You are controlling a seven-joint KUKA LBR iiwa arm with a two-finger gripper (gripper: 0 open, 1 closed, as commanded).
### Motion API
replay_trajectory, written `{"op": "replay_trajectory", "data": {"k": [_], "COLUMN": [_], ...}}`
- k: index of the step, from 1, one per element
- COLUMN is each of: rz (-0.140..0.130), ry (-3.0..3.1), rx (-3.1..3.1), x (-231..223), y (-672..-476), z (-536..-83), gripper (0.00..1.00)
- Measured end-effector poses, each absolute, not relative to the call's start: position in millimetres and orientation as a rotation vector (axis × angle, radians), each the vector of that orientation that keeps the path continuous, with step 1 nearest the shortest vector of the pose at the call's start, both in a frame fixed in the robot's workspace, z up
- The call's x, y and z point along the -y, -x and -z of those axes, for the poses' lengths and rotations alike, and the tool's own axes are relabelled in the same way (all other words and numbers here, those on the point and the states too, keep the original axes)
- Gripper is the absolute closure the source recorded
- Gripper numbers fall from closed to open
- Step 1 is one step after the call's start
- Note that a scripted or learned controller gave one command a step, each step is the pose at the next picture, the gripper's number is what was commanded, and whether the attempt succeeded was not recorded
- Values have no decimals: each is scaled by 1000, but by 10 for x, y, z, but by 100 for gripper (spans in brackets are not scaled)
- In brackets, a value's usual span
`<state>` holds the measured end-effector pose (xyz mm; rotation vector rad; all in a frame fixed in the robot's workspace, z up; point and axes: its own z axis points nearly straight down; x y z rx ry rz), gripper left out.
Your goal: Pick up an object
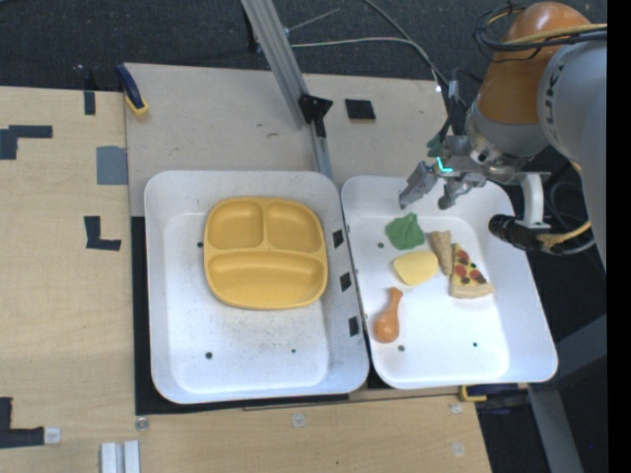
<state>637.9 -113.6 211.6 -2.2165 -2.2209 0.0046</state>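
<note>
I see two white bins side by side on the worktop [227, 116]. The left bin [177, 353] holds one item: a yellow divided plate [265, 252], lying flat in the bin's far half, with three compartments, all bare.

The right bin [493, 358] holds four toy foods, grouped in its far and middle part. A green leaf [404, 232] lies farthest back. A yellow wedge [415, 268] lies just near of the leaf. A pizza slice [463, 267] lies to the right of the wedge, touching or nearly touching it. An orange drumstick [387, 317] lies nearest, close to the bin's left wall, apart from the wedge.

The pincer [432, 192] hangs over the far end of the right bin, just beyond the leaf. I read its two fingers as spread apart, with nothing between them. No item is lifted; all four foods rest on the bin floor.
</note>
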Motion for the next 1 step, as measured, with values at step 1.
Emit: {"op": "replay_trajectory", "data": {"k": [1], "rz": [-1], "ry": [2218], "rx": [2223], "x": [1135], "y": [-6387], "z": [-2132], "gripper": [0]}}
